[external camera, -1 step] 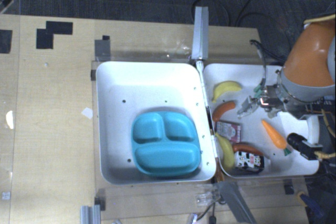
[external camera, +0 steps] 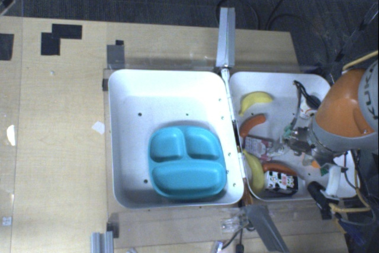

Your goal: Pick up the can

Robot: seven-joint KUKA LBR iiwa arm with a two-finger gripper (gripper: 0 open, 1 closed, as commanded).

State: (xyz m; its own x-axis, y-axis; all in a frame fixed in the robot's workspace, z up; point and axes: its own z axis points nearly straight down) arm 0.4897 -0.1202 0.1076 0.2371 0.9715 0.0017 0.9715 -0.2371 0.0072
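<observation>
1. Reaching in from the right over the right-hand shallow white bin point(external camera: 314, 81): grey arm with a broad orange band point(external camera: 342, 105) above the wrist.
2. Low over the middle of that bin: dark two-finger gripper point(external camera: 294, 140); cannot tell whether the fingers are spread or pressed together, and nothing visibly pinched between them.
3. Lying on its side near the front wall of the right bin, just below the gripper: small dark can with a red-and-white label point(external camera: 280, 181). Apart from the gripper.
4. Touching the can's left end, along the bin's left wall: yellow banana point(external camera: 256, 170).
5. Between the banana and the gripper: small flat packet with a pale printed face point(external camera: 258, 144).
6. Further back in the same bin: red-orange sausage-shaped piece point(external camera: 253, 123), and behind it a second yellow banana-like fruit point(external camera: 255, 101) near the back wall.
7. Resting in the front half of the left-hand shallow white bin point(external camera: 127, 127): turquoise plastic tray with three compartments point(external camera: 187, 162).
8. Bearing both bins: pale wooden table point(external camera: 53, 145).
</observation>
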